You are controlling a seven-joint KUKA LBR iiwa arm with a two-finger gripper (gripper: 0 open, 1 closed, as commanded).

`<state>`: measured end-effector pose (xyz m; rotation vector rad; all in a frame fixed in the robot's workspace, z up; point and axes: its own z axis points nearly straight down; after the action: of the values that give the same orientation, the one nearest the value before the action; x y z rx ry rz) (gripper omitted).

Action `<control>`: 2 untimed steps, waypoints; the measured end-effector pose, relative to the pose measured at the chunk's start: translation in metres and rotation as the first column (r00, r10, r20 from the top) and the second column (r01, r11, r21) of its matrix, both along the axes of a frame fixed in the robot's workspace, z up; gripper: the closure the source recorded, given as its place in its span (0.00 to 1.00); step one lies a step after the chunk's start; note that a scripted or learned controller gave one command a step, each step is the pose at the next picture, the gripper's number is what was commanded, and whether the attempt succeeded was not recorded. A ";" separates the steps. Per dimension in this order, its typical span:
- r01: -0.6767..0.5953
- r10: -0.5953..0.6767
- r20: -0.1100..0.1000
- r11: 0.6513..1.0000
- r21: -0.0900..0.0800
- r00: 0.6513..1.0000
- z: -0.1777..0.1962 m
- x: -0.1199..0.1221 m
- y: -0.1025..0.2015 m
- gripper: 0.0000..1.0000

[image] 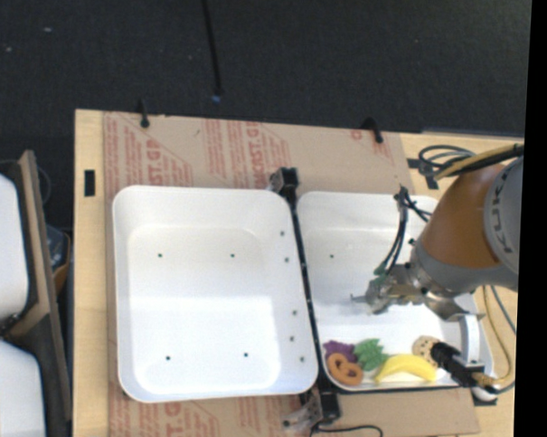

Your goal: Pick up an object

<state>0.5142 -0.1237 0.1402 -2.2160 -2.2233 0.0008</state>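
Lying along the near wall of the right-hand bin, a yellow toy banana looks the likeliest pick, and it has company. A green leafy toy touches its left end, and an orange pretzel-shaped toy sits beside that in the corner. A purple piece lies just behind the pretzel, and a round tan cookie rests by the banana's right end. The whole lot is crowded into one strip against the wall.

The gripper hangs over the bare floor of the same bin, near the cluster but apart from it, toward the bin's middle. I see nothing held in it, and from this angle I cannot tell whether it is open or closed; it is a grey blur under the orange-banded wrist. I judge this to be the approach step, with no grasp made yet.

The next move, as I read it, calls for shifting toward the near wall and coming down on one toy. The trouble is the crowding: the neighbours touch, so a descent could nudge or catch two at once, and the bin wall leaves little room on that side.

The left-hand bin lies just beside, across a black divider, with a brown cardboard sheet under both.
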 end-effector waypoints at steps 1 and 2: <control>-0.007 0.007 0.008 1.000 0.001 1.000 0.063 -0.024 0.122 1.00; 0.003 -0.003 0.002 1.000 -0.002 1.000 0.060 0.079 0.120 1.00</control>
<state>0.5936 -0.0037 0.1999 -2.2210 -2.2221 0.0004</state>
